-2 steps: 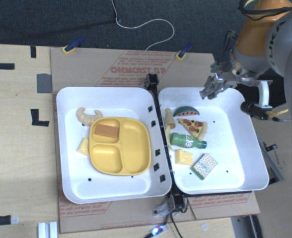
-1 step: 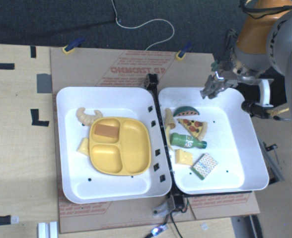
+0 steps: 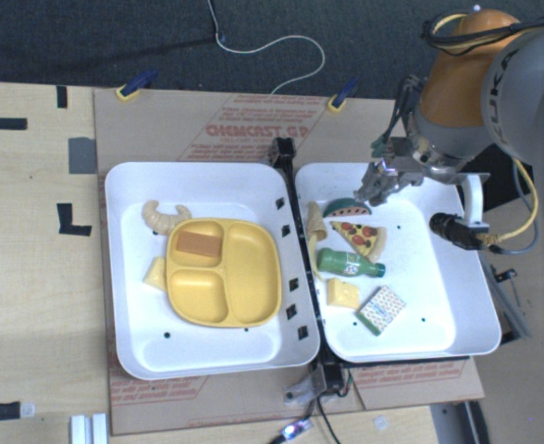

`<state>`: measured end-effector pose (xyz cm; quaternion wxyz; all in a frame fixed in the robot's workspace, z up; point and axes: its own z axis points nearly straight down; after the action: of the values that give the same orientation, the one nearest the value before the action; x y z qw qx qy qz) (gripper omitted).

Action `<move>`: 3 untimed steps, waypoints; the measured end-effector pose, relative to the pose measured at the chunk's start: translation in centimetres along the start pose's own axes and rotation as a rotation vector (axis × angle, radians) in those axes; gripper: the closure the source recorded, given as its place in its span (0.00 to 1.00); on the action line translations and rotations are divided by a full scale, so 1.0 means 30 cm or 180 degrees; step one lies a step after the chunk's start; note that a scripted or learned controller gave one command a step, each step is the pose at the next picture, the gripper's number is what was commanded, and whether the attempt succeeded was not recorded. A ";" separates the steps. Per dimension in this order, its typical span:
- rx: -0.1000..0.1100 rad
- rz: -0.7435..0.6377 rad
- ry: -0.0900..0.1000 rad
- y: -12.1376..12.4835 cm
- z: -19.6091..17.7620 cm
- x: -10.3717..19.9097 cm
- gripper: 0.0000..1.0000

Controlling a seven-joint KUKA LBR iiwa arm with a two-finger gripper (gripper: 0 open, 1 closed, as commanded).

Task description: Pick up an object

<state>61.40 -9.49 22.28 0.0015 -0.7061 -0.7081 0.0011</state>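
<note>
The gripper point(image 3: 376, 192) hangs over the back of the right bin point(image 3: 438, 313), its tip just above a dark green, rounded toy piece point(image 3: 348, 208) that lies on the bin floor near the back left corner; whether the fingers are spread or closed, and whether they hold anything, cannot be told from this angle. Just in front of that piece lies one toy pizza slice point(image 3: 359, 237), and in front of the slice one green bottle point(image 3: 348, 264) on its side. Nearer the front edge are one pale yellow cheese wedge point(image 3: 342, 293) and, beside it to the right, one small patterned green-and-white box point(image 3: 381, 309), tilted. One tan piece point(image 3: 315, 223) lies against the left wall of this bin. The left bin point(image 3: 133, 340) holds one yellow divided plate point(image 3: 244, 285) with three compartments; one brown toast slice point(image 3: 199, 242) sits in its back left compartment. Behind the plate lies one beige curved toy, croissant-like point(image 3: 164, 215), and at the plate's left edge one pale yellow wedge point(image 3: 154, 273), touching the rim. The two bins stand side by side on a cardboard sheet point(image 3: 244, 128), their inner walls meeting at a black hinge strip point(image 3: 295, 239).
</note>
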 end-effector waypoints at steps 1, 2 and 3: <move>0.0003 0.0000 0.0001 -0.176 -0.009 0.113 1.00; 0.0007 0.0002 0.0000 -0.292 0.005 0.197 1.00; 0.0001 -0.0001 0.0001 -0.337 -0.013 0.255 1.00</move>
<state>51.29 -1.88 22.71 0.0018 -0.7060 -0.7082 0.0011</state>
